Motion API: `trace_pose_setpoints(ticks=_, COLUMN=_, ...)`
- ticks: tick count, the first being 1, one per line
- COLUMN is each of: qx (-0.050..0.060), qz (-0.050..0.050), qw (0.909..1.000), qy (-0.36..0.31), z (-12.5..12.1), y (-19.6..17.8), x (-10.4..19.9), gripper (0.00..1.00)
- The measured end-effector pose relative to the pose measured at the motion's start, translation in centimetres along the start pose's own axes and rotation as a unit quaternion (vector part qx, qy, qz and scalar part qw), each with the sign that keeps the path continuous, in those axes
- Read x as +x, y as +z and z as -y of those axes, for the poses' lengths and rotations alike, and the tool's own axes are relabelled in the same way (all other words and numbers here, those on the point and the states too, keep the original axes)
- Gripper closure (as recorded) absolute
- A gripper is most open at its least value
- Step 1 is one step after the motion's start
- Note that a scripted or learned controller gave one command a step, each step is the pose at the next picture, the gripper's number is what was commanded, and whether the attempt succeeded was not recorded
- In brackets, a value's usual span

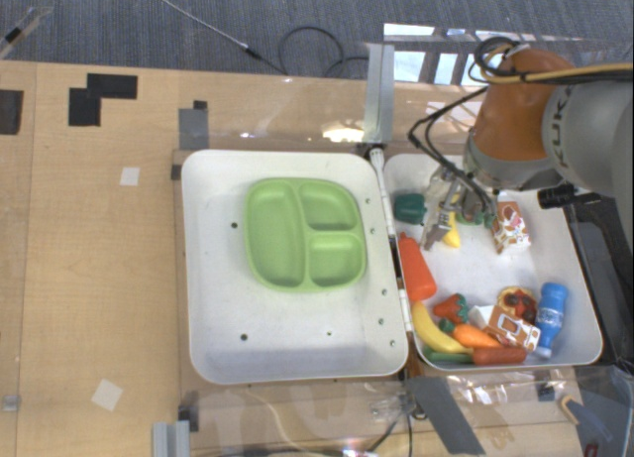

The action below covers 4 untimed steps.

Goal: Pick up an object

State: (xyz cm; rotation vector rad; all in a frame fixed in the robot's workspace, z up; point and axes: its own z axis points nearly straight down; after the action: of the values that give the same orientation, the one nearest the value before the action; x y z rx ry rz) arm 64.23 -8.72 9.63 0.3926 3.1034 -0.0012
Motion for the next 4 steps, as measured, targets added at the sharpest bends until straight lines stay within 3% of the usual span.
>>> trace_pose_setpoints(ticks=1, qx=0.001, qz=-0.001, qw=0.9998, qy=0.019, z=8.1, y=0.7, x=2.3, gripper=0.00)
trace_pose_setpoints(ticks=2, qx=0.001, qz=-0.003, qw=0.9978, qy=0.066, z=10.8, y=0.9, x=-4.2, gripper=0.00)
trace_pose_setpoints(ticks=3, qx=-0.003, qz=0.004, qw=0.9981, qy=0.061, z=9.9, y=-0.7, x=-4.6, gripper=1.00)
trace_pose_setpoints(ticks=4, qx=-0.001, qz=-0.001, qw=0.9766, qy=0.215, z=3.3, y=0.6, x=2.9, gripper=1.00)
